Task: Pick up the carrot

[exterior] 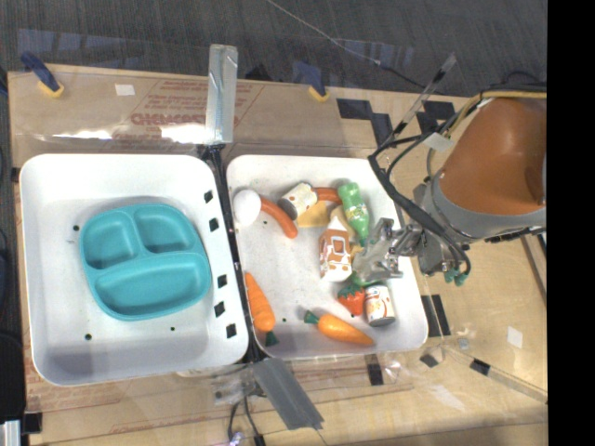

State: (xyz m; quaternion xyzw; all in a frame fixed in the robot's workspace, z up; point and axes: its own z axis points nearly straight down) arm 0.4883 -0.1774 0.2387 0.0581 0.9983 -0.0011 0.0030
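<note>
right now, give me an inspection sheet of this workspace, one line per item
surface: two shallow white bins side by side; left bin holds a teal divided plate; right bin holds the toy food
job's things: carrot lies near the right bin's front edge, green top pointing left; a second carrot lies along its left wall
clutter: white egg, sausage, green bottle, small can, a few other toys
grippers: gripper over the right bin's right side, apart from both carrots; finger state unclear
cables: black cables loop beside the arm's wrist
surroundings: cardboard bench with tape strips, dark carpet beyond
</note>
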